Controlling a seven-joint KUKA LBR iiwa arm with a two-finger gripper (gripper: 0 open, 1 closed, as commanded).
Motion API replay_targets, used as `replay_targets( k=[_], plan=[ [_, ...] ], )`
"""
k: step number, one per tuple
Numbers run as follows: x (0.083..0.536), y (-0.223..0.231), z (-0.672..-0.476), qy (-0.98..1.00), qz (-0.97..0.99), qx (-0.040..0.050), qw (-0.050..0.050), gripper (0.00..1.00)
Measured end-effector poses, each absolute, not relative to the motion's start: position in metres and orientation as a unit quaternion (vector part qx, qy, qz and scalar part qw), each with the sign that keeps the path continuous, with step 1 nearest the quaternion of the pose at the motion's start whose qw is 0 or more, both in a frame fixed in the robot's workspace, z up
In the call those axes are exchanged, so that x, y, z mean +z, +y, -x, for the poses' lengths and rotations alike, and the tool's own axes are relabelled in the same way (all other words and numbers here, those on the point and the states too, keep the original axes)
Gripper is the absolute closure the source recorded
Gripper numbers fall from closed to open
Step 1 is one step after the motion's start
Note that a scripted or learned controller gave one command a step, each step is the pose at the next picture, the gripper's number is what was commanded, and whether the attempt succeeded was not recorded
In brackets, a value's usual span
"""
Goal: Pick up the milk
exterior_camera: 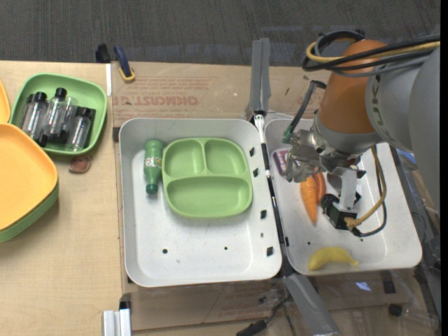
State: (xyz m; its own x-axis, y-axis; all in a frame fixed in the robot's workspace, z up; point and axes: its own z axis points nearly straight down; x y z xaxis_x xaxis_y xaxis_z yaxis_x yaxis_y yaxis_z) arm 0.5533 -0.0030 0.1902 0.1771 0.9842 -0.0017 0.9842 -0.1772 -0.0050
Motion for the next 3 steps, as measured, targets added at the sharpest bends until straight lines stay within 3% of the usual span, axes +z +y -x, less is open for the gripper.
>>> replay_targets(
  k=[1,2,3],
  plan=[
    [0.190,-0.004,-0.572,-0.684,0.729,0.0018,0.000,1.00],
    [0.198,-0.026,-0.628,-0.743,0.669,0.0015,0.000,1.00],
    [0.238,0.014,-0.571,-0.662,0.749,0.0021,0.001,1.00]
  ],
)
